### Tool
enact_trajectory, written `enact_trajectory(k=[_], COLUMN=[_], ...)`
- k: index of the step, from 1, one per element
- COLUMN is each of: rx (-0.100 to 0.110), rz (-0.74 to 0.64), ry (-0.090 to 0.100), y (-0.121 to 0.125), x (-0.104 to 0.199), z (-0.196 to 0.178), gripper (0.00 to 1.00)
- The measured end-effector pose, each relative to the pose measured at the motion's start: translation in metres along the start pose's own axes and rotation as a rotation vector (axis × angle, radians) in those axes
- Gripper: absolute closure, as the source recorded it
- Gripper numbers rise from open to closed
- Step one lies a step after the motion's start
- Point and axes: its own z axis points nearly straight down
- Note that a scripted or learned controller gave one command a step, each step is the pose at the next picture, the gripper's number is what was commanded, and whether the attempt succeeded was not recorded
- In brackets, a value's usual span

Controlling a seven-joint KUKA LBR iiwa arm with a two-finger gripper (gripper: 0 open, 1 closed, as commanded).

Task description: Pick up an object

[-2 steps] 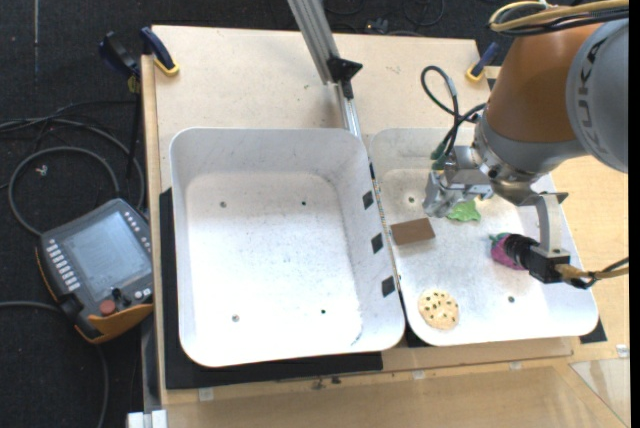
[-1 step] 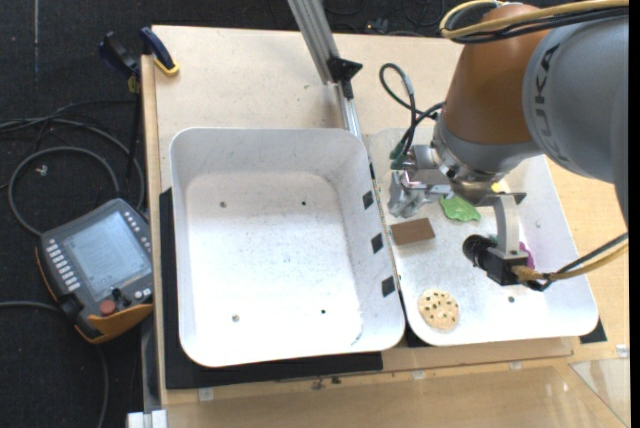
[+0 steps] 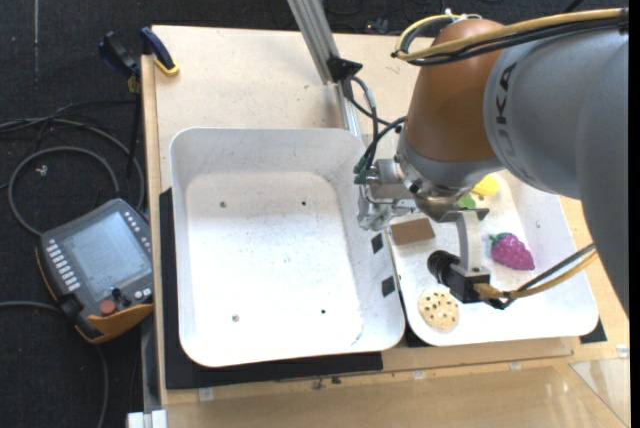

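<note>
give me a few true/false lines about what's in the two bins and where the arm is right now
1. The purple grape bunch lies in the right bin. True.
2. The round speckled cookie sits in the left bin. False: it lies in the right bin, near its front left corner.
3. The arm hangs over the right bin. True.
4. The brown flat block lies on the bare bench behind the bins. False: it lies in the right bin, just below the arm's wrist.
5. A yellow object peeks out beside the arm in the right bin. True.
</note>
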Motion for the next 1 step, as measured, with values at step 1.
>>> enact_trajectory(k=[1], rx=[-0.001], rz=[-0.001], ry=[0.0], y=[-0.0205], x=[0.0413], z=[-0.0104], gripper=[1.0])
